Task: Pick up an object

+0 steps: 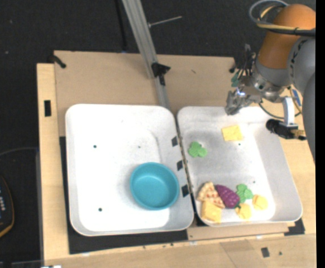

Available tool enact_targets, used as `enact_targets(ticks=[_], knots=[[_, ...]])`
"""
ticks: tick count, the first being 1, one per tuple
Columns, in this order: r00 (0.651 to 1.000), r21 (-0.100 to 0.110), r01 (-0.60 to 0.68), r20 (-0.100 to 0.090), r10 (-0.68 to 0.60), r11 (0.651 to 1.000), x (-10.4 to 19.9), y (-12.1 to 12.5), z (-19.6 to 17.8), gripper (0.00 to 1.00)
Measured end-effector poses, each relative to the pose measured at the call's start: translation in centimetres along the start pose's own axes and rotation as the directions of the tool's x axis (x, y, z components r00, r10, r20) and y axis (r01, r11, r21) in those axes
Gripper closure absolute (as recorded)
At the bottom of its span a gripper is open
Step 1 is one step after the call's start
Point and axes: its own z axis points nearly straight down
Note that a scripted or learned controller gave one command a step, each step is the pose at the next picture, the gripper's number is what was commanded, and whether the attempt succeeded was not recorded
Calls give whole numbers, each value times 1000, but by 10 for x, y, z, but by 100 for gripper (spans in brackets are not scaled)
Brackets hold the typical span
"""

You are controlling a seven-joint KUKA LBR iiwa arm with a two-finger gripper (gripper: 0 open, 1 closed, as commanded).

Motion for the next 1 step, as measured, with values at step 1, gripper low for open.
enact_targets(ticks=[1], knots=[[1000, 3, 1, -1, -1, 1000, -1, 1, -15, 100]])
